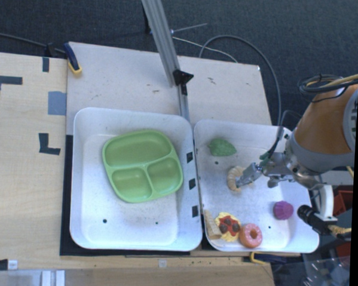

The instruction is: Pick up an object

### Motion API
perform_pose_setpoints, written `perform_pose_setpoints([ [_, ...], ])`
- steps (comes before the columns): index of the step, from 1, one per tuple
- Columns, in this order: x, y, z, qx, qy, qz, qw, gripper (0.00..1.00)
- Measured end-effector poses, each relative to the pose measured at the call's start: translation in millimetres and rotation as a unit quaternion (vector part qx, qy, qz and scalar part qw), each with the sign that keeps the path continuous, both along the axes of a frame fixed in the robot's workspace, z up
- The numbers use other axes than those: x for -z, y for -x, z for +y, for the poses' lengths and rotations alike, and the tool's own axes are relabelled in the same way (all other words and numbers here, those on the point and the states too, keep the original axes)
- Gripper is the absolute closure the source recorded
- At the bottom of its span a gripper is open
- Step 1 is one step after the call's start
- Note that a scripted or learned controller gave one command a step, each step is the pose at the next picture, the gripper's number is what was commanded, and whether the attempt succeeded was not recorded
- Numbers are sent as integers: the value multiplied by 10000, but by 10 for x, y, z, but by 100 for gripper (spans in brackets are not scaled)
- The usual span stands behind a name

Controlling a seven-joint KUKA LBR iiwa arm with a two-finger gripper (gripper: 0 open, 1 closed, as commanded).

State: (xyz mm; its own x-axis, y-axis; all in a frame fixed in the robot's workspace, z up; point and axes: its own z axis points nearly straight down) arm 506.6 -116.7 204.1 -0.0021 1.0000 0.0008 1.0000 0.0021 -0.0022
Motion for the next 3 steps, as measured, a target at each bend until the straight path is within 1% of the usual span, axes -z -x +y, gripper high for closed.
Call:
perform_pose_setpoints([
  [1,0,0,-1,2,-1,1,10000,0],
  [2,497,-69,51,0,0,25,10000,0],
  [3,1115,25,49,8,-3,34,10000,0],
])
